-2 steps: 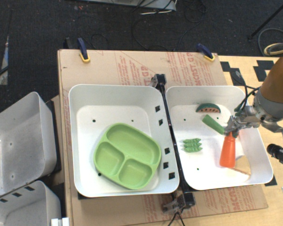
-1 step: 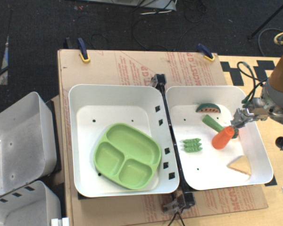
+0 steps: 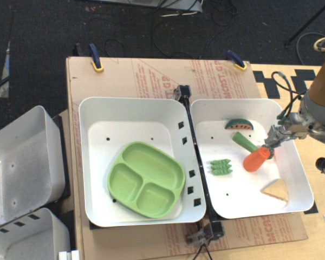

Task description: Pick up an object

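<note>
In the right bin [image 3: 206,108] lie an orange carrot-like piece [image 3: 255,160], a green stick [image 3: 242,141], a watermelon slice [image 3: 239,125], a green pea pod [image 3: 220,167] and a tan wedge [image 3: 276,190]. My gripper [image 3: 273,141] reaches in from the right and hangs low at the upper right end of the orange piece, just right of the green stick. Whether it touches or grips the orange piece is unclear from this angle.
The left bin [image 3: 89,108] holds a light green divided plate [image 3: 145,179]. A black divider [image 3: 194,145] runs between the bins. White tubs [image 3: 21,161] stand off the bench at the left. Clamps [image 3: 96,57] and cables sit along the far edge.
</note>
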Motion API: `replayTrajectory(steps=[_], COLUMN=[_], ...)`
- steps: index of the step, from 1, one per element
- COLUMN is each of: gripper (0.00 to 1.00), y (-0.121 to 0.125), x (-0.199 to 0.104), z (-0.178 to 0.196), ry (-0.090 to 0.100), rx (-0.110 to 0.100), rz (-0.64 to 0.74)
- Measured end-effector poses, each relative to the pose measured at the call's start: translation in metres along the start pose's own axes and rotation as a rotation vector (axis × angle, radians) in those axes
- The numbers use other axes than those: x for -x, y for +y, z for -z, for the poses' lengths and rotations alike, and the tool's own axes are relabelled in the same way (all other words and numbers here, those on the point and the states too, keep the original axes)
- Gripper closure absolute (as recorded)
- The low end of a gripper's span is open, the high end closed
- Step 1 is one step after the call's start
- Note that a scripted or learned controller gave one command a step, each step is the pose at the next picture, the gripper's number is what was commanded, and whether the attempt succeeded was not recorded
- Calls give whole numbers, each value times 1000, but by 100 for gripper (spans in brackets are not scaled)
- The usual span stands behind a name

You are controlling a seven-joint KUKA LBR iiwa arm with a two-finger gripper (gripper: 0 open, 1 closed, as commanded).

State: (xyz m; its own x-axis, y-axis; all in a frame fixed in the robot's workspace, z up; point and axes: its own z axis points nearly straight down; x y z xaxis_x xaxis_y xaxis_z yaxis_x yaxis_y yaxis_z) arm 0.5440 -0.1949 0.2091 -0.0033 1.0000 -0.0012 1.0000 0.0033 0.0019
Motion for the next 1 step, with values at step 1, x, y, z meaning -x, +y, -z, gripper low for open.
replayTrajectory(steps=[1], gripper=[100], y=[11], x=[-53], z=[13], ry=[2], rx=[1], rz=[4])
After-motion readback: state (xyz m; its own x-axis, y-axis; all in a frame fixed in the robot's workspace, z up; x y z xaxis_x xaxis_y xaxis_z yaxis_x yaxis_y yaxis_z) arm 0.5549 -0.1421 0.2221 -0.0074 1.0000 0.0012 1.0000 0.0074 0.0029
